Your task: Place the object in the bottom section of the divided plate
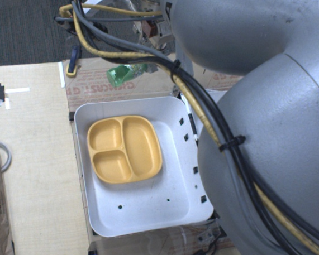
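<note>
Pale wooden worktop (pixel 35 181) on the left, with a shallow white plastic bin (pixel 139 210) against its edge and brown printed cardboard (pixel 93 83) past the bin's far rim. Crumpled green object (pixel 123 74) lying on that cardboard, outside the bin, near and lower left of what looks like the claw (pixel 149 30) among black and yellow cables (pixel 112 44), grip impossible to tell. Round-cornered yellow three-section divided plate (pixel 125 149) flat in the bin's upper left, close to the left and far walls, bare white floor along the near and right sides, bulky grey arm (pixel 270 113) overhanging the right rim.
</note>
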